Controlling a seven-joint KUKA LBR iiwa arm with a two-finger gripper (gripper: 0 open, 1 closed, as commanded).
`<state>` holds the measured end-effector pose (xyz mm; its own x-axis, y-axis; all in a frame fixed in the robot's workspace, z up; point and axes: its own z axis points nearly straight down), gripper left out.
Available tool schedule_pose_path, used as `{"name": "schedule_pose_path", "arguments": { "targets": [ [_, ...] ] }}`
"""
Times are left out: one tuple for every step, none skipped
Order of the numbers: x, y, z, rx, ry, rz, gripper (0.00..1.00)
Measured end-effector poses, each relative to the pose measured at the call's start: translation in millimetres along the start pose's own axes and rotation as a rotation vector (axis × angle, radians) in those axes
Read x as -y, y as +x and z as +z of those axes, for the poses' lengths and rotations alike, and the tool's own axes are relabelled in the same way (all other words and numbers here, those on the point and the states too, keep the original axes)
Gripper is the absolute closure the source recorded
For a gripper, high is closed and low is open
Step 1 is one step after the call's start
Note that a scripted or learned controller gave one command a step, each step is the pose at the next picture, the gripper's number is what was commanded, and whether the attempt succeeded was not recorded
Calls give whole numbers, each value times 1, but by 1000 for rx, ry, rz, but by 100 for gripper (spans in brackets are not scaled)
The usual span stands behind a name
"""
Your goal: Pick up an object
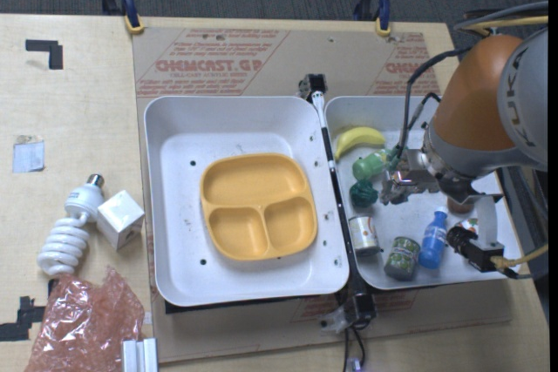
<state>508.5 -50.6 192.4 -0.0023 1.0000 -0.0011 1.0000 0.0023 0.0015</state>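
Observation:
The right bin (370, 111) holds a yellow banana (358, 138), a light green object (370, 164), a dark green object (363, 193), a silver can (363, 234), a greenish jar (402, 258) and a blue bottle (432, 243). My gripper (398, 184) hangs low in this bin, just right of the two green objects. Its metal fingers point left and down. Nothing shows plainly between them. The grey and orange arm covers the bin's right part.
The left bin (166, 187) holds a yellow divided tray (259, 206). On the bench to the left lie a spiral light bulb (71, 226), a small white box (120, 218) and a crumpled pink bag (83, 327). Clamps hold the board's back edge.

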Motion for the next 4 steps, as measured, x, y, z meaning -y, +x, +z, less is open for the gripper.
{"name": "schedule_pose_path", "arguments": {
  "targets": [
    [-14,-53,48,-1,2,2,0],
    [-46,-48,100,0,1,0,0],
    [23,-51,100,-1,2,4,0],
    [22,-52,90,0,-1,5,100]
  ]
}}
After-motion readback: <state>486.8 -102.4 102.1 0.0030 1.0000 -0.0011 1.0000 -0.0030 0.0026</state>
